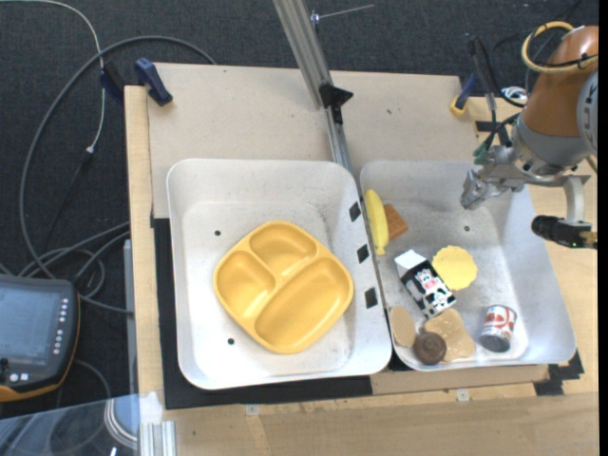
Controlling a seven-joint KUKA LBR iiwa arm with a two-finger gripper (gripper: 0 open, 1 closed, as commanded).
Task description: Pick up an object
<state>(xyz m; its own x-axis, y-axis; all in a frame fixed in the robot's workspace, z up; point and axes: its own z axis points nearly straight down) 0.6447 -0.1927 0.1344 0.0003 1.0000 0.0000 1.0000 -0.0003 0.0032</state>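
My gripper hangs over the far part of the right bin, with nothing seen between its fingers. Below it, toward the bin's near side, lie a yellow banana, an orange-brown piece, a black-and-white carton, a yellow round piece, a red-and-white can, tan toast slices and a brown cookie. A yellow divided plate rests in the left bin.
A metal rail slants down from the top to the gap between the bins. Blue clamps sit at the bench's far corners. Cables and a pendant lie on the floor at left.
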